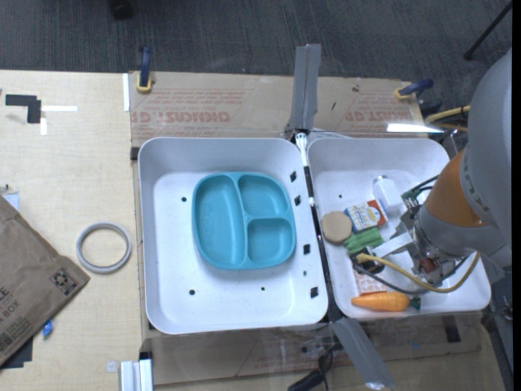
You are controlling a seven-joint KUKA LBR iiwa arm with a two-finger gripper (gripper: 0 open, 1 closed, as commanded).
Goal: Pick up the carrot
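1. The tool (pixel 429 265) hangs low over the right bin (pixel 342 163), under the arm's orange band (pixel 456 202). Its wrist and cables cover the tip, so I cannot tell how it is set, and nothing shows as held in it.
2. The carrot (pixel 379 301) lies flat on the bin floor just below and to the left of the tool, near the bin's front wall. It seems apart from the tool, with a yellow cable (pixel 399 274) looping between them.
3. The tool probably sits this low because the carrot is close by; judged from here, it has yet to come over the carrot and close on it.
4. The carrot is orange, smooth and tapered, its rounded tip pointing away from the tool and a small green stub at the end nearer the tool. It looks like a hard toy, likely to roll or slip if pinched off-centre.
5. Other items crowd the floor left of the tool: a tan disc (pixel 334 226), a green block (pixel 365 240), a small carton (pixel 364 215) and a white piece (pixel 386 192). None touches the carrot.
6. The left bin (pixel 163 243), well away from the tool, holds a teal divided plate (pixel 243 219); on the counter (pixel 57 169) beyond lies a grey ring (pixel 103 247).
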